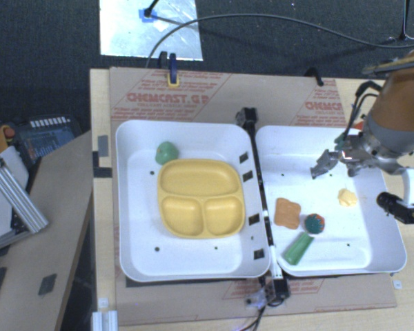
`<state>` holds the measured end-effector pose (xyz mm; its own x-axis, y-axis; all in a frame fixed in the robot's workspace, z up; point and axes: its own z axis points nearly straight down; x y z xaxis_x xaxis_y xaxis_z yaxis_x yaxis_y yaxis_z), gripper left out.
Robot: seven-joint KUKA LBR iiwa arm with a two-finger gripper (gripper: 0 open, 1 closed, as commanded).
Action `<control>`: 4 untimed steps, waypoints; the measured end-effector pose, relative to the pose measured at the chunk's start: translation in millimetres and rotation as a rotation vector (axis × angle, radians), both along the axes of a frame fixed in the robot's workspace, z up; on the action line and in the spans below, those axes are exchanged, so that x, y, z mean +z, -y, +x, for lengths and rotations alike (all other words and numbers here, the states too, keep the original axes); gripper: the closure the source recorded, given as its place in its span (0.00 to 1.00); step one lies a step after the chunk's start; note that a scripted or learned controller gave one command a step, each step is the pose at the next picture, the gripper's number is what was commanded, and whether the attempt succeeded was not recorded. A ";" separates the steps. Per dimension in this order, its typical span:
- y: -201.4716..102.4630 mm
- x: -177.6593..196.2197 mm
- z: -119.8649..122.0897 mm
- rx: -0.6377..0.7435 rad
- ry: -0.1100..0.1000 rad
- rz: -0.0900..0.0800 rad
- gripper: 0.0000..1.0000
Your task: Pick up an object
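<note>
Over the right bin (372, 254) the gripper (326, 164) hangs above bare white floor, its fingers spread apart with nothing between them. Below it lie a yellow lump (347, 198), an orange slab (287, 212), a small round ball (314, 223) and a green stick (297, 247). Across the divider, the left bin (134, 254) holds a yellow tray (195, 197) and a green lump (167, 152).

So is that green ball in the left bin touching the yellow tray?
Touching, as far as the camera view shows: the green ball sits against the upper left rim of the yellow divided tray, with no white bin floor visible between them.
</note>
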<state>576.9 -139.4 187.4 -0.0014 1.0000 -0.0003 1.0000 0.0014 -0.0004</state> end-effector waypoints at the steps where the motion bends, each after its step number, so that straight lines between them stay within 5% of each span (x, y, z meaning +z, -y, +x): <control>1: 1.4 -61.0 1.7 -0.001 0.001 0.000 0.00; 2: 0.9 -105.1 1.9 -0.001 -0.001 0.001 0.00; 3: 1.5 -92.1 3.2 -0.001 0.003 -0.001 1.00; 4: -0.1 -41.3 14.5 0.003 0.007 -0.001 1.00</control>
